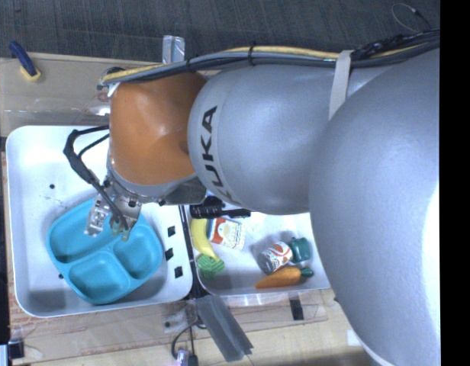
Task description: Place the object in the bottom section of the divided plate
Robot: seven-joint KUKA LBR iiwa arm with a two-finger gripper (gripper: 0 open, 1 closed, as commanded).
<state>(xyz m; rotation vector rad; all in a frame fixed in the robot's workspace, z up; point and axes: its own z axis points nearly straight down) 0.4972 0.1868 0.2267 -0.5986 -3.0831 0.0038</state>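
The grey arm (319,128) with its orange band (147,132) reaches in from the right and covers much of both bins. Its hand (111,221) hangs over the upper part of the blue divided plate (105,254), which lies in the left white bin (37,204). The plate has 3 sections: 2 upper ones and a wide bottom one nearest the lower rim of the bin. The hand sits right above the ridge between the 2 upper sections. A small greenish bit shows at the fingertips, but it is too small and blurred to name, so I cannot tell whether the hand is open, closed or gripping anything. The bottom section of the plate looks plain blue.

In the right white bin (243,287) lie several things close together: a yellow banana (201,239) with a green piece (210,264) at its lower end, a white packet with red print (229,233) just beside it, a small can (276,256), a teal object (299,248) touching the can, and an orange carrot (281,279) along the lower rim. The bins rest side by side on the counter (52,78).
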